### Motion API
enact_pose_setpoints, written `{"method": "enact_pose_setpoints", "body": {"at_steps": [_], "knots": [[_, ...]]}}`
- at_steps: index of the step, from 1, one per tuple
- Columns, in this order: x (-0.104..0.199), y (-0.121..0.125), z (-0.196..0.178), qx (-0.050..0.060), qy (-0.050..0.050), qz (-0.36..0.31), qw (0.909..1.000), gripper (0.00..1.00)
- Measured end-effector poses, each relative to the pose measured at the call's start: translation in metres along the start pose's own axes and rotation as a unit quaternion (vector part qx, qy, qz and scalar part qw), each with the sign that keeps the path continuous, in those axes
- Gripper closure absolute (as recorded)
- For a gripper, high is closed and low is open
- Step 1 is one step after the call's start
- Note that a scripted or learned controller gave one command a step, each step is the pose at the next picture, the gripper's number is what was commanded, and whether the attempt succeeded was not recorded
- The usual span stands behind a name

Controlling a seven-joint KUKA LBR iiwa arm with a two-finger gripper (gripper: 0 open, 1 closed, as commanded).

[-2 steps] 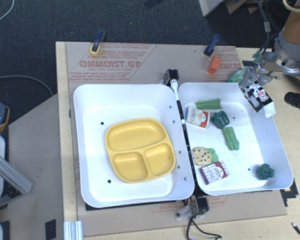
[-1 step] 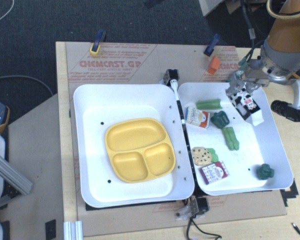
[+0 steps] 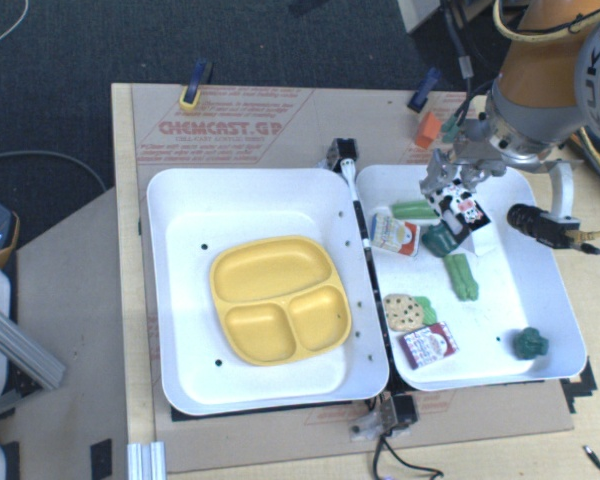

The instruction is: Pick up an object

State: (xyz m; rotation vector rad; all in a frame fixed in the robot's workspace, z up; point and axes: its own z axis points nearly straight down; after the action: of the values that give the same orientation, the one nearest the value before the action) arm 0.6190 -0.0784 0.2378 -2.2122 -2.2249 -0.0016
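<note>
My gripper (image 3: 448,196) hangs low over the back of the right bin (image 3: 550,298). Right under it lie a light green pod (image 3: 411,209), a small white item with red and black marks (image 3: 467,214) and a dark green piece (image 3: 441,240). A white packet with a red label (image 3: 392,234) lies to their left. Nearer the front are a green pickle-like piece (image 3: 463,276), a chocolate-chip cookie (image 3: 403,311), a red packet (image 3: 427,346) and a dark green lump (image 3: 529,344). Whether anything is gripped is hidden by the wrist.
The left bin (image 3: 180,268) holds a yellow divided plate (image 3: 278,296). A black clip (image 3: 342,153) sits at the back between the bins. An orange block (image 3: 428,128) and clamps lie on the board behind the right bin.
</note>
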Motion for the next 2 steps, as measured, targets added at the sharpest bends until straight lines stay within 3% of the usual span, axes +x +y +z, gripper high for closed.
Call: {"method": "enact_pose_setpoints", "body": {"at_steps": [2], "knots": [[0.092, -0.033, 0.015, 0.001, -0.001, 0.000, 1.0000, 1.00]]}}
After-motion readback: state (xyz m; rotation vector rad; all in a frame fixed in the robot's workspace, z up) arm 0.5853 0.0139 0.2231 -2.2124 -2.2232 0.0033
